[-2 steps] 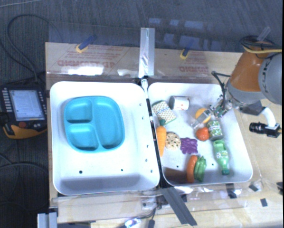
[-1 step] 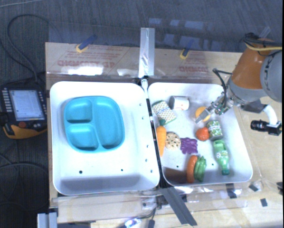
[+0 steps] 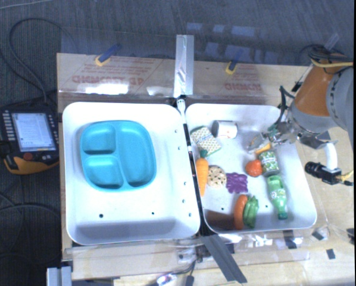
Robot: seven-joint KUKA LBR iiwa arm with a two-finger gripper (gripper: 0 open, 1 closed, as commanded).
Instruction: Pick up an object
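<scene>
Green bottle [image 3: 278, 198] label unreadable; pincer [image 3: 266, 139] over right bin [image 3: 303, 183], state cannot tell.

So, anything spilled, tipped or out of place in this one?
Nothing stands out. The blue tray lies flat in the left bin, and the toy foods, such as the carrot and green bottle, lie loose inside the right bin. The gripper is over its far right part.

The right bin [image 3: 303, 177] is crowded: a carrot [image 3: 201, 176], cookie [image 3: 216, 176], purple grapes [image 3: 237, 183], tomato [image 3: 253, 168] and green bottle [image 3: 277, 196] lie close together, leaving narrow gaps. In the left bin [image 3: 77, 207], bare floor surrounds a blue divided plate [image 3: 116, 154], widest along the near side.
</scene>
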